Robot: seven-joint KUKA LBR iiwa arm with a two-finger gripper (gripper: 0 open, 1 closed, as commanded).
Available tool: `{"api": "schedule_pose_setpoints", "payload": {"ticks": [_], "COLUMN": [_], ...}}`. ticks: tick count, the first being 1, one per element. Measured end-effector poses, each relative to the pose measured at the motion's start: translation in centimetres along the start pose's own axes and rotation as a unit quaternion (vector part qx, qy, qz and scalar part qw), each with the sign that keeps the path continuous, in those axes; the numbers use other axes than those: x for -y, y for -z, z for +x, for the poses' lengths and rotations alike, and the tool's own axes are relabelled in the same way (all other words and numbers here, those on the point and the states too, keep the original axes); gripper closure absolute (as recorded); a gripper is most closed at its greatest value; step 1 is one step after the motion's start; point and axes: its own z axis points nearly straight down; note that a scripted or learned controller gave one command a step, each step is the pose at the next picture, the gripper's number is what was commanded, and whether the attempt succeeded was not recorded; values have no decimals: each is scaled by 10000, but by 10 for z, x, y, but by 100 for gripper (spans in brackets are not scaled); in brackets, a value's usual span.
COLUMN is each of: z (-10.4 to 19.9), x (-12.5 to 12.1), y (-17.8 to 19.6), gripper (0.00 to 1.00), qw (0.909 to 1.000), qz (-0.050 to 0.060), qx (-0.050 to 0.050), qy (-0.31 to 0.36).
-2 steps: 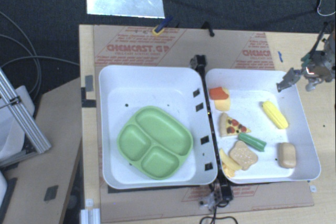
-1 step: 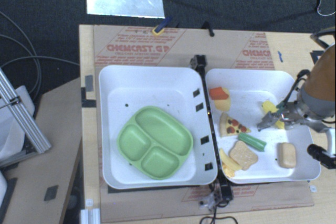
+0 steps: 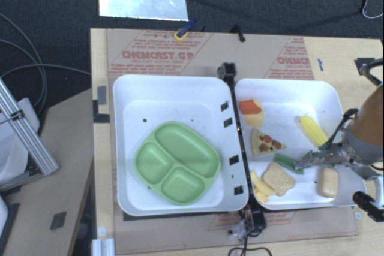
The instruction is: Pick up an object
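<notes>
**A:** What do you see, going left to right?

**B:** Your left bin (image 3: 129, 105) holds a green divided plate (image 3: 176, 162), set toward the bin's six o'clock side. In your right bin (image 3: 324, 93) the toy food is spread out: an orange-and-cream wedge (image 3: 252, 111) at about ten o'clock, a pizza slice (image 3: 264, 142) just below it, fries (image 3: 260, 186) and a cracker (image 3: 279, 178) at seven o'clock, a green pod (image 3: 289, 162) near the middle, a corn cob (image 3: 313, 130) at about two o'clock and a tan bread roll (image 3: 327, 181) at five o'clock.

**A:** And the gripper?

**B:** Your gripper (image 3: 307, 159) comes in from three o'clock, its tip beside the green pod, between corn and roll. You cannot tell its grip state here, and nothing is visibly held.
</notes>
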Motion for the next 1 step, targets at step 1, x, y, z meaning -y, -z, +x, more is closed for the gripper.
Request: {"api": "schedule_pose_setpoints", "payload": {"ticks": [1], "z": [1], "x": [-26], "y": [2], "gripper": [0], "qw": [10000], "qz": [-14], "qx": [14], "qy": [46]}}
